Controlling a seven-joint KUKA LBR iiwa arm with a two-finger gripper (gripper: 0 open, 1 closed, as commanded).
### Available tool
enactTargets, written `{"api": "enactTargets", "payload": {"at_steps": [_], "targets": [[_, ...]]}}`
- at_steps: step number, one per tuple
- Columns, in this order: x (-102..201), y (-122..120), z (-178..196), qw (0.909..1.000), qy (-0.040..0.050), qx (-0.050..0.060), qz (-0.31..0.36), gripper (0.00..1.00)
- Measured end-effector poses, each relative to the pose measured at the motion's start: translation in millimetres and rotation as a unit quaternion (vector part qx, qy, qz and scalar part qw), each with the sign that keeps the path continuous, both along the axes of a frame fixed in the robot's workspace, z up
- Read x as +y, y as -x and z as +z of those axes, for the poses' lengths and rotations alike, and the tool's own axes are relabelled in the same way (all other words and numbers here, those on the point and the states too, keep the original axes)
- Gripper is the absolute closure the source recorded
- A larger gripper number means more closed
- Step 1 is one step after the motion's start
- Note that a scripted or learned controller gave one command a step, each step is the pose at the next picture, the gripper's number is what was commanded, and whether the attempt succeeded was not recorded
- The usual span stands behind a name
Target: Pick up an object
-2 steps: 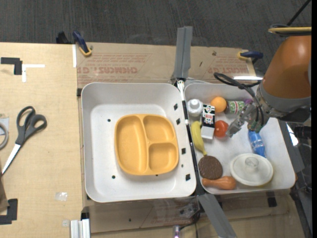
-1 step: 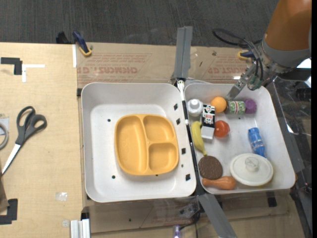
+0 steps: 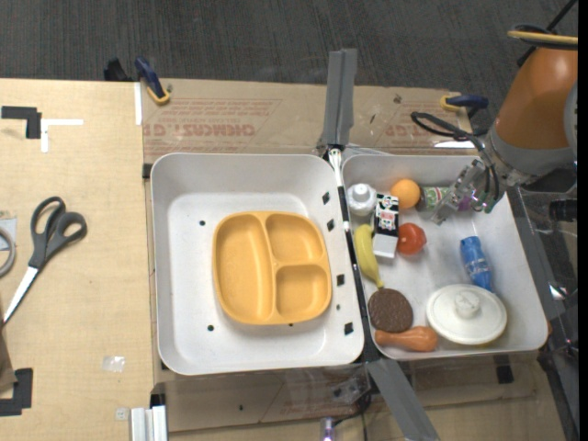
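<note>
Metal tool (image 3: 467,194), grip unclear, hangs beside a round smooth orange (image 3: 405,194).

A single fixed camera looked down at a slant from above the desk (image 3: 73,338), far enough back to take in both white bins (image 3: 175,274) side by side, the dark floor (image 3: 230,16) beyond them, and the arm (image 3: 537,99) entering at the frame's right.
</note>
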State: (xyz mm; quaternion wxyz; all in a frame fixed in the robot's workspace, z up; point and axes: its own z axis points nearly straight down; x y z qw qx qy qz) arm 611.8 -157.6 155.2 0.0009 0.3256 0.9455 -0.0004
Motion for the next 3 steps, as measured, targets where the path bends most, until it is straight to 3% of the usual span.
{"api": "enactTargets", "payload": {"at_steps": [1, 2, 3], "targets": [[-13.0, 19.0, -61.5, 0.9424, 0.0005, -0.001, 0.334, 1.0], [-13.0, 19.0, -61.5, 0.9425, 0.0005, -0.001, 0.334, 0.0], [-13.0, 17.2, -50.5, 0.9429, 0.0018, -0.004, 0.333, 1.0]]}}
